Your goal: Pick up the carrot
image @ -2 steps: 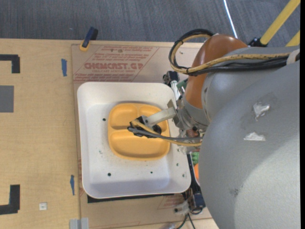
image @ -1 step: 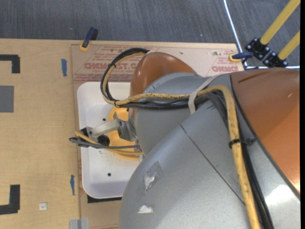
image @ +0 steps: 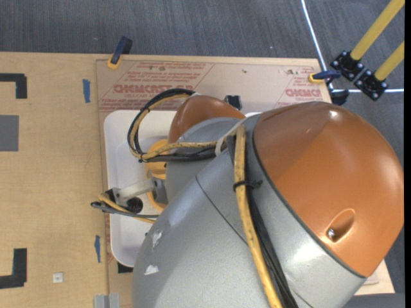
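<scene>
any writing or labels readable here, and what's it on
"CHEMCRETE"-like red word, blurred, reading unsure, on the cardboard sheet top left.
The same red word, cut off by the arm, top right of the sheet.
Smaller red lines beside both: too blurred to read.

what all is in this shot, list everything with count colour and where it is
white bin: one seen, white, left of centre on the bench, mostly covered by the arm
cardboard sheet: one, tan with red print, under the bin
clamps: two, blue and yellow, at the sheet's top corners
blue tape pieces: two, blue, along the sheet's left edge
black corner marks: two, black, on the far left of the bench
grey square: one, grey, at the left edge
yellow legs with black fittings: two, top right on the floor
cables: bundle, black and yellow, looping over the bin
arm: one, grey with orange sections, covering centre and right
carrot: hidden or too unclear to tell
</scene>
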Tool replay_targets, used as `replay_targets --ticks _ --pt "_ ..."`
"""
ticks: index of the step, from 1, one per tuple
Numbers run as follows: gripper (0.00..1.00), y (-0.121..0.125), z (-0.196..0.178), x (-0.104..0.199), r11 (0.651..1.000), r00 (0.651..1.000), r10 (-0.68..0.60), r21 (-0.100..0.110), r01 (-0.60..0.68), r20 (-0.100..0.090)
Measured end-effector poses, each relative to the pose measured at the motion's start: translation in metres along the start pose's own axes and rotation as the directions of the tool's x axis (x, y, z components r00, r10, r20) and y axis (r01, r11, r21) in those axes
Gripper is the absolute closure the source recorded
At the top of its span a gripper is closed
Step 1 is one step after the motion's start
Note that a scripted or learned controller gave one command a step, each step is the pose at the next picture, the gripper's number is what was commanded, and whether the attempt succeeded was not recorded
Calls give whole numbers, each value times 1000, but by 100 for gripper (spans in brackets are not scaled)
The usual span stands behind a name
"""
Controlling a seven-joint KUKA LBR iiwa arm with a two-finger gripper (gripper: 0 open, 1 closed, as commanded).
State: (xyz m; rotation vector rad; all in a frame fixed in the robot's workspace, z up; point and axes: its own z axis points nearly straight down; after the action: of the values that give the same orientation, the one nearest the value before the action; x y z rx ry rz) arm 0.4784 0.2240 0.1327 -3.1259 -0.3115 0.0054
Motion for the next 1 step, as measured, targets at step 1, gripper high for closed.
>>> replay_targets --ticks 1 --pt "100 58 -55 13 1000 1000 -1 0 1 -2"
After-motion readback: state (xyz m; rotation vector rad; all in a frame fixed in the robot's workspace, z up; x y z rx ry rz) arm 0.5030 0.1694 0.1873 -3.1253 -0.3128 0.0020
